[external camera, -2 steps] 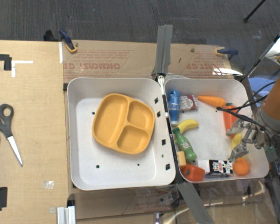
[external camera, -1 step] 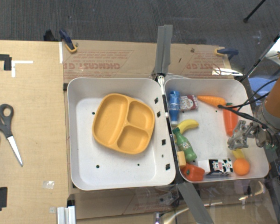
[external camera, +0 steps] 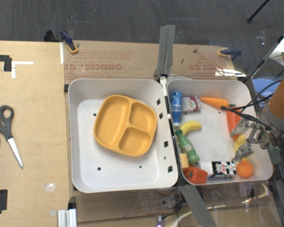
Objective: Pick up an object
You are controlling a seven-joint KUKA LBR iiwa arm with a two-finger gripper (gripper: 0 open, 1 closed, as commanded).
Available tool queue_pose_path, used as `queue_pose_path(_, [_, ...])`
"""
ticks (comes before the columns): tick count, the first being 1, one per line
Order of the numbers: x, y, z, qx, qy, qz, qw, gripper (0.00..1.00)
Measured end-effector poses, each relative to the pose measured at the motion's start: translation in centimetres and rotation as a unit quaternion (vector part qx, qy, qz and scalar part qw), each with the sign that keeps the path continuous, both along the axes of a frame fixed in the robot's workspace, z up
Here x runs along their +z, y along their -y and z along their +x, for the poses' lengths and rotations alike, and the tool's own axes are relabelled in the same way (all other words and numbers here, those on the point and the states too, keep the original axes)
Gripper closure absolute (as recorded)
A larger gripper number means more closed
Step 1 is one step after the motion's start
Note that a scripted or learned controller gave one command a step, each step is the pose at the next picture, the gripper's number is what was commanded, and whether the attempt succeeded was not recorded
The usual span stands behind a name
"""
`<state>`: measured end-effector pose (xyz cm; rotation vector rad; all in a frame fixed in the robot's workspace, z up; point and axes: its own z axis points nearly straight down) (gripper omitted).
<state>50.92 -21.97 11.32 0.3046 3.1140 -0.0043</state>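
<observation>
**Two bins, one crowded with toy food, gripper low at the right wall**

Two shallow white bins sit side by side. The left bin carries a yellow divided plate and nothing to grasp beside it, so any pick has to come from the right bin. Its pieces lie mostly along the walls: a blue bottle, a small dark packet, a carrot, a banana, a green bottle, a red pepper, a black-and-white carton and an orange.

The gripper hangs low at the right wall, just above the orange and beside an orange-red piece and something yellow under the metal parts. Whether its fingers are wide or closed cannot be told; cables and linkage clutter that spot. Nothing is visibly lifted, so the pick looks not yet made. Wall-hugging targets probably leave little room for a finger.
</observation>
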Motion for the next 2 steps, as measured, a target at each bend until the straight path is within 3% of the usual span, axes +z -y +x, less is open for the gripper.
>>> queue_pose_path(2, [-0.74, 0.35, -1.77, -0.061, 0.015, -0.0035, 0.998, 0.0])
